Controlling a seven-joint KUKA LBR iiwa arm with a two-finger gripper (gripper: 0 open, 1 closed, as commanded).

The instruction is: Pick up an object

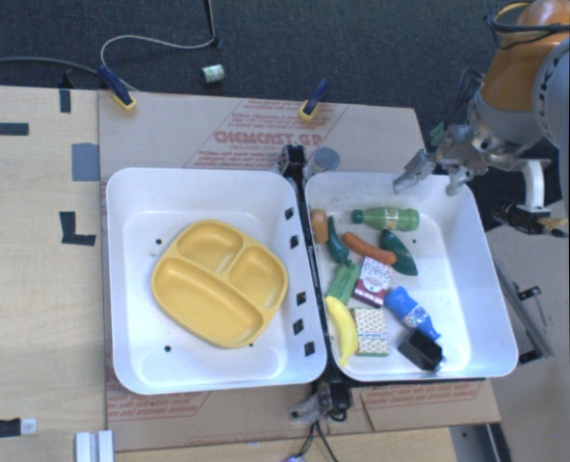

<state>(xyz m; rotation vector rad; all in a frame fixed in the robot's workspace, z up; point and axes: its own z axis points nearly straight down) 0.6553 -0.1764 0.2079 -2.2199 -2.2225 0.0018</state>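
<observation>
The arm is hanging over the far right corner of the right bin [478, 258], its gripper [427, 173] spread wide and holding nothing, one finger pointing out to the left over the rim and the other down by the bin's corner. No object is singled out, so anything in that bin is fair game. The green bottle [389, 218] is lying on its side nearest the gripper, just below it.

What is worrying me is the crowding. The orange carrot [370, 247], a dark green vegetable [401, 258] and the small printed box [372, 282] are lying touching or overlapping, so fingers closing there are likely pinching two things or nudging one aside. The bottle is looking like the safer pick (it is sitting a little apart), though being round it may be rolling away under a glancing touch. The banana [341, 327] and the black block [422, 350] are sitting hard against the walls, leaving little room for a finger. The yellow divided plate [220, 283] is lying alone in the left bin [131, 258].
</observation>
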